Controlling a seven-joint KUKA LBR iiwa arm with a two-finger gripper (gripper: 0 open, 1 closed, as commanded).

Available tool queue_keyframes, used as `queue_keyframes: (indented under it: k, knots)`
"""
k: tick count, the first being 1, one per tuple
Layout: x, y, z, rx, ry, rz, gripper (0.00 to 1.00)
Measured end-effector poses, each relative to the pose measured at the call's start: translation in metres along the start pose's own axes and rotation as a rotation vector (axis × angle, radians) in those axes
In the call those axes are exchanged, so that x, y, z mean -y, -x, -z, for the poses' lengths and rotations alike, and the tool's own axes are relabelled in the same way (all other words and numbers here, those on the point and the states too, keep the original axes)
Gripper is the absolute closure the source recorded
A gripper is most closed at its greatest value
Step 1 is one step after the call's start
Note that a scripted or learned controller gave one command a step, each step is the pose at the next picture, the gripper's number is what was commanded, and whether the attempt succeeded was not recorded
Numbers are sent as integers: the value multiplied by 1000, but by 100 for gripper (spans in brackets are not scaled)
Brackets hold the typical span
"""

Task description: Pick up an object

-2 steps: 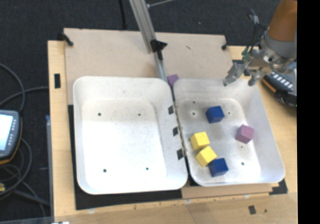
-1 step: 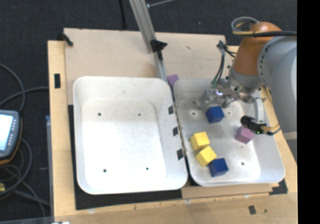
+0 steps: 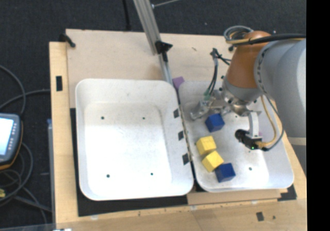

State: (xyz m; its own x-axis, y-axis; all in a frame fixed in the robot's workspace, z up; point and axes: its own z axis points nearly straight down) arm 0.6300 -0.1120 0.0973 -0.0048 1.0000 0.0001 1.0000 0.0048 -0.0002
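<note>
Hovering above a matte blue cube (image 3: 214, 122), the metal pincer (image 3: 209, 111) hangs.

No readable text, labels, brands or numbers anywhere; screen of the small handheld device (image 3: 9, 137) at left edge too blurred

Four blocks (image 3: 212, 146) crowd the right bin's (image 3: 276, 173) left half, leaving bare floor along its right side.

This is a robot lab. A plywood table (image 3: 113, 54) on dark carpet (image 3: 31, 3) carries two white bins (image 3: 129, 137). An aluminium rail (image 3: 144, 11) rises behind them, and loose cables (image 3: 20, 96) and a teach pendant (image 3: 7, 139) lie left of the table.
</note>
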Motion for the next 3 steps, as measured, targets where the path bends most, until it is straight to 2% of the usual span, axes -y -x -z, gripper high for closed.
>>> queue_keyframes:
  k: [1,2,3]
  knots:
    - [42,-57,105,-1,9,2,0]
    - [43,5,48,3,-4,-10,0]
    - [29,-7,-2,3,1,-3,0]
